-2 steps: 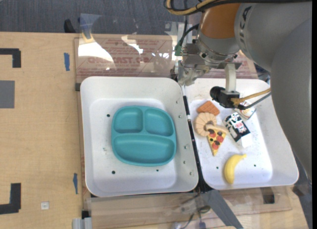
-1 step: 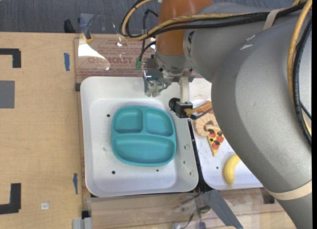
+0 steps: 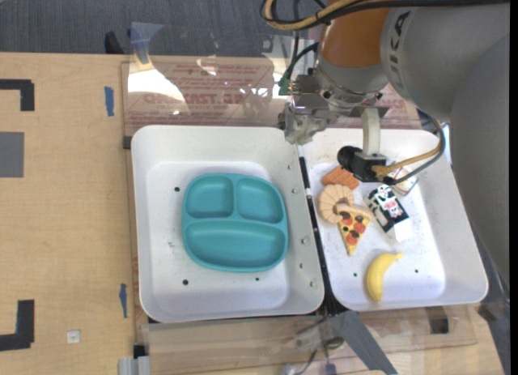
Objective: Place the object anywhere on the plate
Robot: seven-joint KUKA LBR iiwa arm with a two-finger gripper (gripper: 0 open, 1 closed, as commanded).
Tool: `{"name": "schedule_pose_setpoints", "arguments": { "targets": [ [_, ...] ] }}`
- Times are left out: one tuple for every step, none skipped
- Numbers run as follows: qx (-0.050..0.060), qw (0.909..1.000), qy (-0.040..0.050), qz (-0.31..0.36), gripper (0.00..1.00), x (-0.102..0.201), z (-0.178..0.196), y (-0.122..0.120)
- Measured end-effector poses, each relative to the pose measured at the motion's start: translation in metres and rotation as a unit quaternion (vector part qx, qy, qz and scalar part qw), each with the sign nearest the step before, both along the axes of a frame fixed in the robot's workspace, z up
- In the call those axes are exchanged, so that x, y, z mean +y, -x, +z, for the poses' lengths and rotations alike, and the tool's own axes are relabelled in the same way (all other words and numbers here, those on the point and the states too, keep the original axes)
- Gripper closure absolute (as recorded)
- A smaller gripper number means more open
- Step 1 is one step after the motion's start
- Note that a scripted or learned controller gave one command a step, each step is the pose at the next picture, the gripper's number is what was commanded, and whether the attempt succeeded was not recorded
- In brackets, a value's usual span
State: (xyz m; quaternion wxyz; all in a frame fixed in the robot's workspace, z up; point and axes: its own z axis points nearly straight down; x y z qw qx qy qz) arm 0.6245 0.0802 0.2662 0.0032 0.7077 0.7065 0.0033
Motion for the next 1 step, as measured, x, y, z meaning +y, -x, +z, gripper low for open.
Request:
{"name": "schedule_pose_setpoints", "arguments": {
  "targets": [
    [0.010, 0.9999, 0.0002, 0.006, 1.00, 0.1046, -0.0843, 0.0293]
  ]
}}
